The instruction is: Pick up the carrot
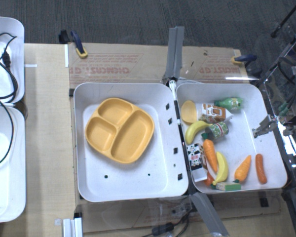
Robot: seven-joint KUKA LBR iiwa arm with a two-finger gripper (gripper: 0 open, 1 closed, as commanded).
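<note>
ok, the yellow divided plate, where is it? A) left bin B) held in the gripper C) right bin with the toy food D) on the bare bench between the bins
A: the yellow divided plate lies flat on the floor of the left bin, while the carrots and other toy food sit in the right bin.
</note>
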